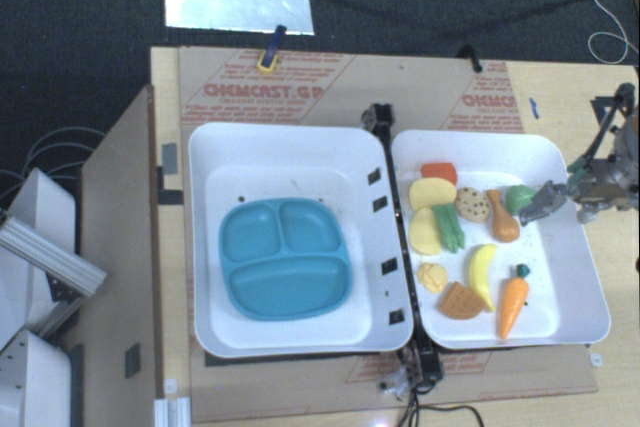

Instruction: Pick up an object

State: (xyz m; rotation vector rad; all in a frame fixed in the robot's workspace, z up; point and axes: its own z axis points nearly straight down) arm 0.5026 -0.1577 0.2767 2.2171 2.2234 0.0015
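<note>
While nothing is yet lifted, the step in hand looks like the approach: the arm is reaching for something to grasp.

Nearest the camera, along the front of the right bin point(590, 315), lie a carrot point(510, 303), an orange wedge point(461, 301) just beside a banana point(482, 273), and a small pale lump point(431, 275) by the divider. Behind these sit two yellow pieces point(428, 211), one over the other, with a green pod point(449, 229) leaning against them. Next come a speckled cookie point(471, 204) and a drumstick point(502, 218) touching it. A red block point(438, 173) lies farthest back in that heap.

The left bin point(210, 165) holds a blue tray point(286, 257) with three compartments, flat on its floor and well apart from the food.

At the right bin's far right side, the pincer point(540, 203) hangs low at the end of the arm point(605, 180), its dark tip just beside a green ball point(519, 197) and near the drumstick's top end. Whether its tips are spread or pressed together I cannot tell; they blur into one grey shape. Nothing shows between them.

Likely target: the green ball or the drumstick. Since these touch or crowd each other, the next move calls for a clean descent over one piece, then closing and lifting straight up. A glancing contact could merely push the ball aside.

Beyond the bins, the surface carries printed cardboard point(340, 90).
</note>
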